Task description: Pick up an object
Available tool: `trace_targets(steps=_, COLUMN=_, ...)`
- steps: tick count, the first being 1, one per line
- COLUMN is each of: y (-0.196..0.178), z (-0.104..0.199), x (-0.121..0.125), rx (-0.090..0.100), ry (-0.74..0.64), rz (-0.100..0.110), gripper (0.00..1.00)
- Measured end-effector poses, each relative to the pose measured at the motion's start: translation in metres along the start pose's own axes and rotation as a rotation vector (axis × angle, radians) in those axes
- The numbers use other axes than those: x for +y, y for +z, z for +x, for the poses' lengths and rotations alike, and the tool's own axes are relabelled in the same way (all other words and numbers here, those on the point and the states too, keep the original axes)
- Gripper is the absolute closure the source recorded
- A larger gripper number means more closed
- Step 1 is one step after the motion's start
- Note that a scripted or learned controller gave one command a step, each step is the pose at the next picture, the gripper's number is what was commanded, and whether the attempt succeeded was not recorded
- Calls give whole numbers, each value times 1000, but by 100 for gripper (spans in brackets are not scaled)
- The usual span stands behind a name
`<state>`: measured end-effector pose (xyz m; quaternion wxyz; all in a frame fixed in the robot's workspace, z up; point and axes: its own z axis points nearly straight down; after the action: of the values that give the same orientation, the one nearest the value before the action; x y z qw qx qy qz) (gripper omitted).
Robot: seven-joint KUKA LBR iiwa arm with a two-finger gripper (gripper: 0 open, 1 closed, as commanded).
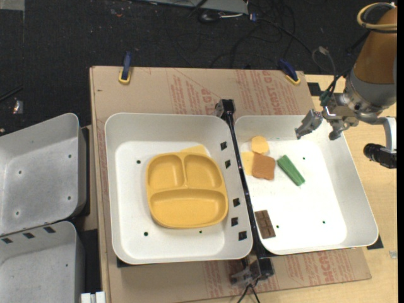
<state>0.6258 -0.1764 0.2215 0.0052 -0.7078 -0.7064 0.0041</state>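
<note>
Dark carpet is surrounding the counter (170,87). Its right bin (328,226) is holding a green block (291,170) near centre; it is looking light, stiff, best pinched across its narrow sides. At the far edge, the pincer (322,124) is hovering open, gripping nothing.

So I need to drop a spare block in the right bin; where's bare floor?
Bare floor runs from the green block to the right bin wall, and along the near side beyond the brown bar. It is crowded near the divider, around the yellow piece and orange block.
</note>
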Motion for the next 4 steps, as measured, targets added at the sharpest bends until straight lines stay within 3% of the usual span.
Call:
trace_targets(steps=1, y=-9, z=1, x=3, rx=-3, ry=-3, rz=-14, gripper=0)
trace_targets(steps=4, y=132, z=8, x=4, rx=-1, ry=-3, rz=-10, gripper=0)
